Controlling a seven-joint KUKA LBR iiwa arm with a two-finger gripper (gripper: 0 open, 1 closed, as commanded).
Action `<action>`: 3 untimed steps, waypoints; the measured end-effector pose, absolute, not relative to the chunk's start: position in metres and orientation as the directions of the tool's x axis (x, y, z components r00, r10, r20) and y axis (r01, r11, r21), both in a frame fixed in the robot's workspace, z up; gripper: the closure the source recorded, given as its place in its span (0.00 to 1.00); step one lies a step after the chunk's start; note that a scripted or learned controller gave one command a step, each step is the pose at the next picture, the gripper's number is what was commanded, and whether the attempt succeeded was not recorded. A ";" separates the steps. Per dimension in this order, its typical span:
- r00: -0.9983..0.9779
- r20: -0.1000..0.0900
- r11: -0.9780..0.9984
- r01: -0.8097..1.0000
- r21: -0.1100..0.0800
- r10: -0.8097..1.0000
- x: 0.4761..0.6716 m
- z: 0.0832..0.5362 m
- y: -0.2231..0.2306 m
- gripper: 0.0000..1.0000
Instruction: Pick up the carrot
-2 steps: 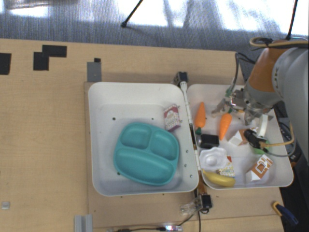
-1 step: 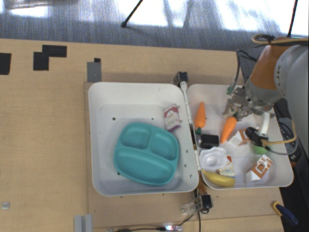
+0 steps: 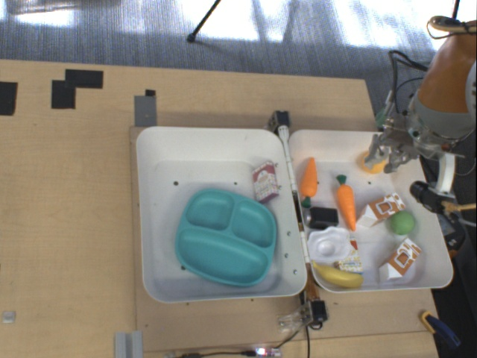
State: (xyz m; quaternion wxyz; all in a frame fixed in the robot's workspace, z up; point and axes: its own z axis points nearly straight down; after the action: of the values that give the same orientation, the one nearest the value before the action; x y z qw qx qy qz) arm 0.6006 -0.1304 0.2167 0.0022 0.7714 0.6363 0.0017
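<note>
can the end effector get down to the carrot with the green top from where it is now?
Probably yes: the carrot lies uncovered in the right bin, with the end effector near it above the back corner.

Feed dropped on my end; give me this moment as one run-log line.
gripper: at right bin's far right edge, above a yellow item | carrot: lying mid-bin, untouched | grasp: not yet

no readable text anywhere. small red-and-white packet (image 3: pixel 264 181) in left bin (image 3: pixel 153 200) carries printing, too blurred to read. two orange-and-white cartons (image 3: pixel 387 208) (image 3: pixel 403 258) in right bin (image 3: pixel 440 274) show printed panels, no letters legible. small wrapper (image 3: pixel 349 262) beside banana (image 3: pixel 337 276) bears coloured marks, unreadable. no numbers, brands or signs made out.
</note>
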 end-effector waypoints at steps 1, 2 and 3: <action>0.190 0.000 -0.190 0.982 0.003 0.982 0.600 0.216 -0.130 0.00; 0.026 -0.001 -0.026 1.000 0.002 1.000 0.624 0.097 -0.100 0.00; 0.024 0.000 -0.024 1.000 0.005 1.000 0.625 0.108 -0.099 1.00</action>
State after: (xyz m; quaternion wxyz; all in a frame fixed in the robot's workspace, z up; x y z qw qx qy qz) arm 0.6251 -0.0995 0.1081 0.0017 0.7156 0.6985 0.0016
